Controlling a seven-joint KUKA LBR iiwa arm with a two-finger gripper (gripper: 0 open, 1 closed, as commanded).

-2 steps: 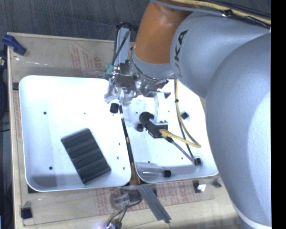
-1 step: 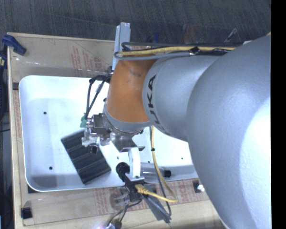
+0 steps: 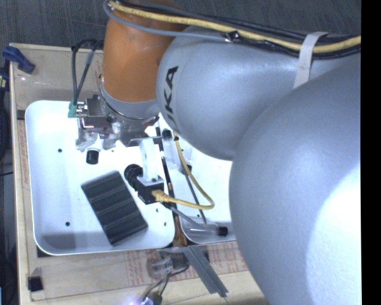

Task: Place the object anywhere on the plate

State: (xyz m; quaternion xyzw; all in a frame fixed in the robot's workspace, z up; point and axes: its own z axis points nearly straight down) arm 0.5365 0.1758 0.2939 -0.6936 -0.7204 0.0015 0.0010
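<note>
A dark, ribbed rectangular object lies flat and slantwise on the floor of the left white bin, toward its front. My gripper hangs below the orange wrist band over the back half of that bin, up and to the left of the ribbed object and apart from it. Nothing shows in its grasp. The grey arm hides most of the right bin.
A yellow cable and black fittings hang off the arm near the divide between the bins. A blue clamp sits at the bench's back left corner. Metal hardware lies on the bench in front of the bins.
</note>
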